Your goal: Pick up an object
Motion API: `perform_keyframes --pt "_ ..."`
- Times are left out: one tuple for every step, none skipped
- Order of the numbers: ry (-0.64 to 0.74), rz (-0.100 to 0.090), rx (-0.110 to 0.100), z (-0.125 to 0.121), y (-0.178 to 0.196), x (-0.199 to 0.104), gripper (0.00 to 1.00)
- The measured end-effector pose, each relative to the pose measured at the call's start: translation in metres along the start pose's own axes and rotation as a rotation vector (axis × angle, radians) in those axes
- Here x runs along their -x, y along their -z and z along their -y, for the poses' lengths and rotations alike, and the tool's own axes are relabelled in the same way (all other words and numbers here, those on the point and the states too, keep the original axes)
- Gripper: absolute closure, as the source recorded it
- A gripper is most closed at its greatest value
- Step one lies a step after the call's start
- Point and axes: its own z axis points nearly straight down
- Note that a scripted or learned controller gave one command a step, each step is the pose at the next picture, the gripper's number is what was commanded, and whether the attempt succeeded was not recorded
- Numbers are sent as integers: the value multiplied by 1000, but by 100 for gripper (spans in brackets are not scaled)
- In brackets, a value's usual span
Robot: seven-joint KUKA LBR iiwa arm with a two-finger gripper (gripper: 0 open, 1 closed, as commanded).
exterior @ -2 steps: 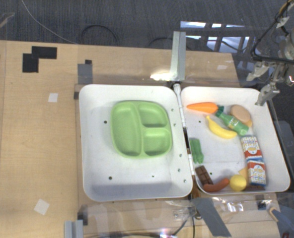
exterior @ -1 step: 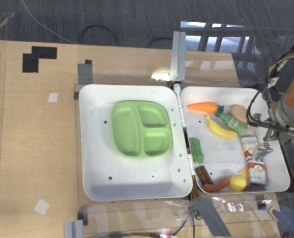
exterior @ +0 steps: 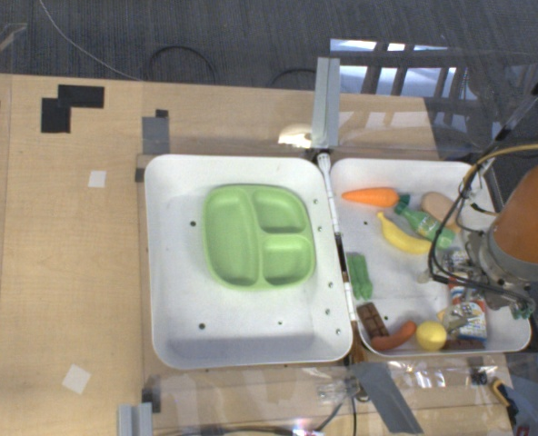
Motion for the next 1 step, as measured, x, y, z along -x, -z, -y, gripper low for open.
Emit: perform_keyframes --pt "-30 2 4 -43 -1 67 0"
